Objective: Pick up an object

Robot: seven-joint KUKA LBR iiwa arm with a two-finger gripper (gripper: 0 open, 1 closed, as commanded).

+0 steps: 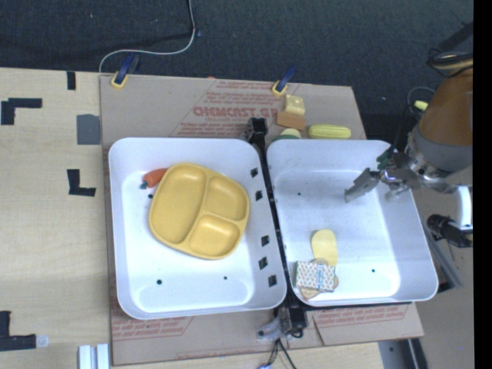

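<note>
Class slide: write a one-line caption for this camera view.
End effector over the right bin, above a yellow piece and patterned packet; yellow divided plate in left bin.

Two shallow white bins sit side by side on a cardboard sheet laid over the tabletop. The left bin carries a yellow divided plate near its centre, with a small orange item peeking out from under the plate's far left edge. The right bin holds a pale yellow piece and a patterned packet, touching each other near the bin's front edge. The hand hangs over the right bin's far right part, well apart from both items, nothing between its fingers. Behind the bins on the cardboard lie a tan block and a yellow corn cob.
</note>
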